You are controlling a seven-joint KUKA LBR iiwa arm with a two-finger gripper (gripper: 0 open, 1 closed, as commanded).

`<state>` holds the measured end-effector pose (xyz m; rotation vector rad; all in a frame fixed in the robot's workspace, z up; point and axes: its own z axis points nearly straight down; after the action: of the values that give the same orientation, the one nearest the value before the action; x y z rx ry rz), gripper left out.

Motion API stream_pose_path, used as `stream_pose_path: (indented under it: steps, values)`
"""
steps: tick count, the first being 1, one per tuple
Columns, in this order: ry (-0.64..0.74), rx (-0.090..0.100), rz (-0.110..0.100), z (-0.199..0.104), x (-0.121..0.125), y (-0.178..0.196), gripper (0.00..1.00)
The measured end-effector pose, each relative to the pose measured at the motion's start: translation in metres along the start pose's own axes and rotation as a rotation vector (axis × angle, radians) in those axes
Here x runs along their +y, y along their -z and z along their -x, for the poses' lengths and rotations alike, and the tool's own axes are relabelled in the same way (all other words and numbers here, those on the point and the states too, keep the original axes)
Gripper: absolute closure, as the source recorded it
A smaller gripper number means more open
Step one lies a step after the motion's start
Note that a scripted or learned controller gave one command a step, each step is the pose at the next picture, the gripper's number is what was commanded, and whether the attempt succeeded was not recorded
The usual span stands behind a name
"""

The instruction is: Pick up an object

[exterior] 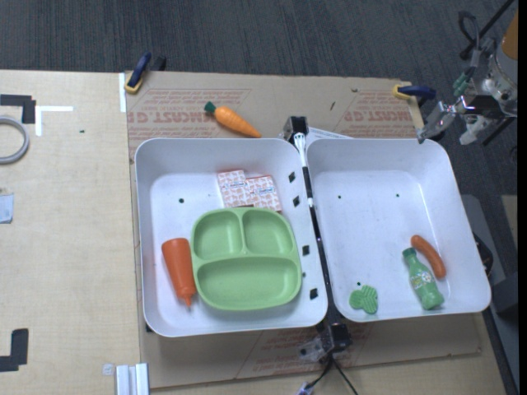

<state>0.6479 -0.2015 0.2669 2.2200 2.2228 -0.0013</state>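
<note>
Bench scene viewed from above, left to right. The left bin (156, 159) holds an orange bottle (179, 268) lying along its left wall near the front-left corner; just beside it, a green three-compartment plate (246, 258) lies flat toward the front edge, and a small red-and-white printed packet (245, 189) lies behind the plate, touching or just overlapping its rear rim. Outside the bins, a toy carrot (233, 119) with a green top rests on the cardboard sheet (181, 105) that covers the surface, just behind the left bin's rear edge; a blue clamp (139, 71) sits at the sheet's rear-left corner. The right bin (370, 167) adjoins the left bin along a shared central edge. At its front edge lies a small green leafy piece (364, 299); near the front-right corner a green bottle (423, 279) lies with its cap toward the rear, and a small orange sausage-shaped object (429, 256) lies just beside it, apparently touching the bottle's neck. The gripper (436, 120) hangs above the right bin's rear-right corner, well apart from all objects; whether it is wide or narrow cannot be told, and nothing is seen in it.
</note>
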Motion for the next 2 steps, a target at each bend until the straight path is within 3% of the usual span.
stream_pose_path:
  steps: [1,2]
  values:
    - [0.125,0.0,0.0,-0.023,-0.004,-0.105,0.0]
    - [0.223,0.0,0.001,-0.001,-0.078,-0.113,0.0]
